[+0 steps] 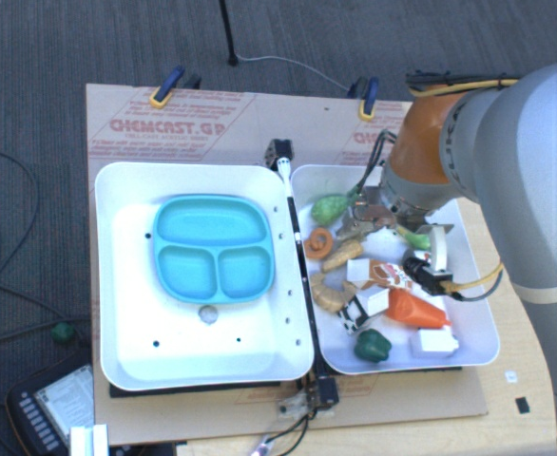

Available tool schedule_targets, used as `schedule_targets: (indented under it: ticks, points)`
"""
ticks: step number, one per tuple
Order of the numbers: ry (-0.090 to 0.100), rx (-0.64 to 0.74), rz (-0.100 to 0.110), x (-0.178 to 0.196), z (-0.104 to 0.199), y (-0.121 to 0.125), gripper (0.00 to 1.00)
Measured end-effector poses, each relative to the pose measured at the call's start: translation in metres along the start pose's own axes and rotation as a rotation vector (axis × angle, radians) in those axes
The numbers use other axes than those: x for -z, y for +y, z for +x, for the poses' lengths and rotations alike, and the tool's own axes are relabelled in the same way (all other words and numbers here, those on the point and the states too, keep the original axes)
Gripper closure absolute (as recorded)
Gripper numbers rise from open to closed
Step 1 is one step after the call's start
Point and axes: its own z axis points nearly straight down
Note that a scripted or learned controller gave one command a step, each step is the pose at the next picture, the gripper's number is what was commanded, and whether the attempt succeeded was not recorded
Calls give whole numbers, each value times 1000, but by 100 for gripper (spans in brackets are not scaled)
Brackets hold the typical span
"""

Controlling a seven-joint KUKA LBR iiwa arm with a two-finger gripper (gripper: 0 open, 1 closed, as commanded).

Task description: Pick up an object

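Note:
The right bin [483,345] holds a heap of small toys. Among them are a green leafy piece [330,207], an orange ring [318,243], two beige pieces [341,253] [328,298], a white and red carton [383,275], an orange cone [417,310], a dark green pepper [372,346] and a white block [437,342]. My gripper [370,218] is low in the bin's upper middle, just right of the green leafy piece and over the heap. The wrist hides what lies beneath it.
The left bin [117,350] holds a blue three-part tray [212,248] and a small grey item [207,314]. A ridge [297,255] divides the bins. Clamps [167,85] [368,101] grip the cardboard's far edge. The arm [507,150] covers the right bin's upper right.

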Motion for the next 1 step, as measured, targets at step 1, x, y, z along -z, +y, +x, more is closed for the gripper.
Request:
schedule_targets:
  ticks: [1]
  points:
    - [3, 0, 10, 87, 26, -44, 100]
